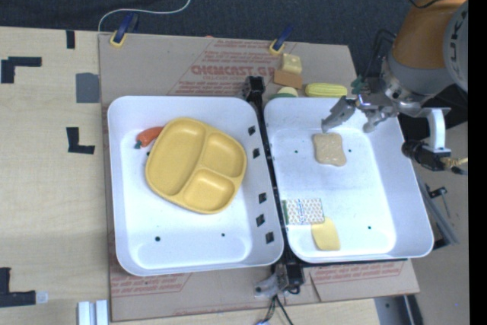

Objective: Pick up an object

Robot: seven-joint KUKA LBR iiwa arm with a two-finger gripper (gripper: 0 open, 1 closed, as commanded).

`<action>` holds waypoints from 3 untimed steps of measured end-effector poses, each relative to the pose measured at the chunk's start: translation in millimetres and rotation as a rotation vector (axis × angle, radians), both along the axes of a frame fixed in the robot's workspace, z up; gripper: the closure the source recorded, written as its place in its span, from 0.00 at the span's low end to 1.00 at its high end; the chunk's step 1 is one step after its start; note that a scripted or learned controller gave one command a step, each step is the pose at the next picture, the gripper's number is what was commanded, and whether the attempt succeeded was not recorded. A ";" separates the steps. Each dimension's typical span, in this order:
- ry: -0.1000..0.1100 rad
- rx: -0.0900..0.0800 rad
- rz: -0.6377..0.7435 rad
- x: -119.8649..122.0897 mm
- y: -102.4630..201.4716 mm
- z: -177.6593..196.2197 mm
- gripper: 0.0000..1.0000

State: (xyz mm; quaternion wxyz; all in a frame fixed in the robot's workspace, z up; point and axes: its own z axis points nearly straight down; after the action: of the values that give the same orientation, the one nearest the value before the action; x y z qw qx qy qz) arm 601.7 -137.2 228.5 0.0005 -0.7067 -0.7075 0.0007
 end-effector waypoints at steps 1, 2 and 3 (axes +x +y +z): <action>-0.001 -0.002 0.000 35.6 -24.8 -82.9 0.00; -0.001 -0.001 0.000 32.1 -29.3 -146.6 0.00; -0.004 -0.002 0.001 33.4 -29.6 -132.5 1.00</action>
State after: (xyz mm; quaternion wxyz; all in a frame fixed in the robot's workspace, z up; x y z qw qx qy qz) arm 635.1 -166.7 96.0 -0.0018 -0.7064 -0.7078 0.0001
